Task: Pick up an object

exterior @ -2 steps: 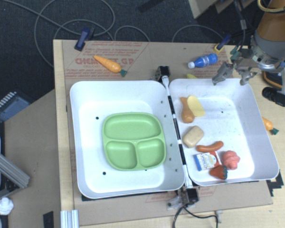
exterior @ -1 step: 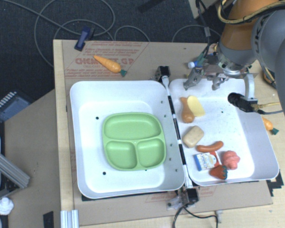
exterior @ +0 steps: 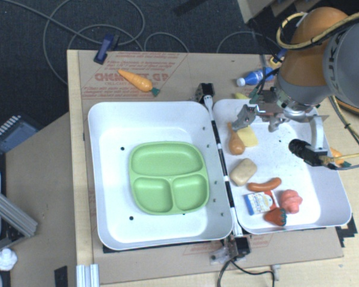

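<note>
Arm (exterior: pixel 323 46) cut off by right picture edge. Gripper (exterior: pixel 260 113) blurred, finger state unclear. It hides right bin (exterior: pixel 341 211) far rim; blue-white bottle (exterior: pixel 251 78) partly hidden behind it.

A flat brown cardboard-covered bench (exterior: pixel 167 70) with red letters holds two shallow white plastic bins, the left bin (exterior: pixel 107 160) and the right bin (exterior: pixel 329 190), touching side by side. A small orange toy carrot (exterior: pixel 136 80) lies behind the left one.

Grey arm (exterior: pixel 347 52), orange band, metal gripper (exterior: pixel 260 115).
</note>
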`<state>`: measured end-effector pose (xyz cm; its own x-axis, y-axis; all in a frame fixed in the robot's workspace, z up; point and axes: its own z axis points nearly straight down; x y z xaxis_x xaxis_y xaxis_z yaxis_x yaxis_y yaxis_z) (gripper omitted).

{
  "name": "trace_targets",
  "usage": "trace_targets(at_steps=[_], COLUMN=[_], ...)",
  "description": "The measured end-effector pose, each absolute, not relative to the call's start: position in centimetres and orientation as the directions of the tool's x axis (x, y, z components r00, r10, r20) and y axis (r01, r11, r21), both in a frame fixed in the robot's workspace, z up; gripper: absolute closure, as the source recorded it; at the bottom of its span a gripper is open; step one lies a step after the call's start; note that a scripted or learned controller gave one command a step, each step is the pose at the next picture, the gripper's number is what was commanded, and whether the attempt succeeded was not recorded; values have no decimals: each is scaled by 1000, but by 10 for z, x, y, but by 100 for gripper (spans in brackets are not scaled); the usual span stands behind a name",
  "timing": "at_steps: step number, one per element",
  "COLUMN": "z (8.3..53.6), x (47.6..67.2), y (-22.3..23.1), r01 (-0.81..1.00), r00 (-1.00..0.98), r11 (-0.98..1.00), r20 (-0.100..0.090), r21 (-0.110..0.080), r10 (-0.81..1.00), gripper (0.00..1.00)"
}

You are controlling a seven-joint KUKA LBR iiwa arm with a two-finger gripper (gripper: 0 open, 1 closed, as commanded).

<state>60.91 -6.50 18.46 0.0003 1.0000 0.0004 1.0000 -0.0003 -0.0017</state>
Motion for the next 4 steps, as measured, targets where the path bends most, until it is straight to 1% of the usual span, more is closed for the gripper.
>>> trace_targets(at_steps=[1,2,3,4], z=[113,84,95,185], x=[631,625,626,554], y=[-95,-98,-97,-4], r01=[1000,1000,1000,1000], r00=[1,1,1,-1], r11=[-1,-1,-1,1], r20=[0,1,0,1], r21=[-4,-2,0,-2], r10=[1000,1000,1000,1000], gripper=[0,0,100,100])
